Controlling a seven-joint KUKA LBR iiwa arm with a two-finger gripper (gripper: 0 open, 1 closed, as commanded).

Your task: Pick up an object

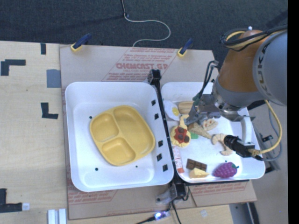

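My gripper (197,117) hangs low over the upper middle of the right bin (254,174), at the end of the grey and orange arm (243,73). Directly under and around it lie a tan bun (185,107), a beige knobbly piece (209,125) and a pizza slice (181,136) with red and dark toppings. I see nothing held in the gripper. Nearer the front of the bin are a chocolate bar (196,164), a yellow cheese wedge (199,172) and a purple bunch of grapes (225,170).
The left bin (77,125) holds a yellow divided plate (122,134). A fried egg (171,110) lies by the wall between the bins. Another beige piece (221,139) sits beside a black cable fitting (236,144) on the arm.
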